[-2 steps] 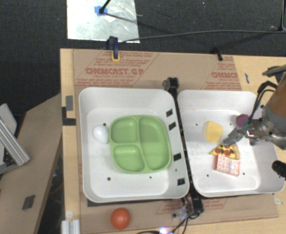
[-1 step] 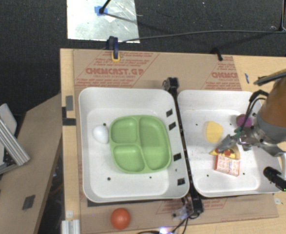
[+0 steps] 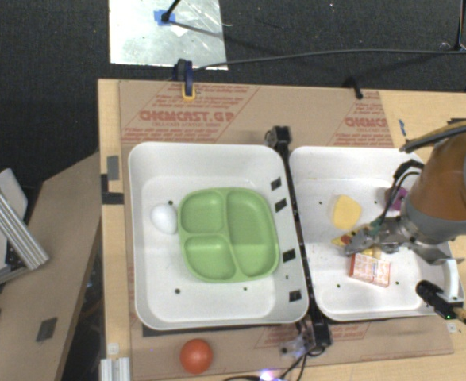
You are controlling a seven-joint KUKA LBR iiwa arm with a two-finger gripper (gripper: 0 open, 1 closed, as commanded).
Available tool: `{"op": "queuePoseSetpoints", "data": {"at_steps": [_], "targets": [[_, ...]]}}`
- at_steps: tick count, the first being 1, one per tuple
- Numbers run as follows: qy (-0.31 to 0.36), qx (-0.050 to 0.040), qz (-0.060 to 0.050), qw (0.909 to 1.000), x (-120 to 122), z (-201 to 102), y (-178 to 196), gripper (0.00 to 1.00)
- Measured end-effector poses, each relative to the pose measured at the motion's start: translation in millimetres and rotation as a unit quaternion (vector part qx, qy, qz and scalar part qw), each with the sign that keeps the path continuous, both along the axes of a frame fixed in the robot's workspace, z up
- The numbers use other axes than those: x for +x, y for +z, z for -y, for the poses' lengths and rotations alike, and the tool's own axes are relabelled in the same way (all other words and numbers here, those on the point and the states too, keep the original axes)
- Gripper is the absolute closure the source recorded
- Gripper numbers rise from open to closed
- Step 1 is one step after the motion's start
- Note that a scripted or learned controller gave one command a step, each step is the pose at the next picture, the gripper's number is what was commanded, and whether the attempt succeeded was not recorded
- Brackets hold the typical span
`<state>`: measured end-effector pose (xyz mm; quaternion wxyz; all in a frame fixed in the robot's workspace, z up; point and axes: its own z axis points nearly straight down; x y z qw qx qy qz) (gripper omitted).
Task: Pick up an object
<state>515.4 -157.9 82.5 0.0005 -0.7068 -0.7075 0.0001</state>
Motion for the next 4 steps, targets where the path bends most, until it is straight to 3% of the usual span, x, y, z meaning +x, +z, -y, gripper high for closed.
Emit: {"op": "queuePoseSetpoints", "data": {"at_steps": [1, 4], "targets": [[0.000, -0.0005, 0.002, 1.0000, 1.1, 0.2, 12.4, 1.00], [0.002, -0.0014, 0.004, 1.0000, -1.4, -1.1, 177.7, 1.00]]}}
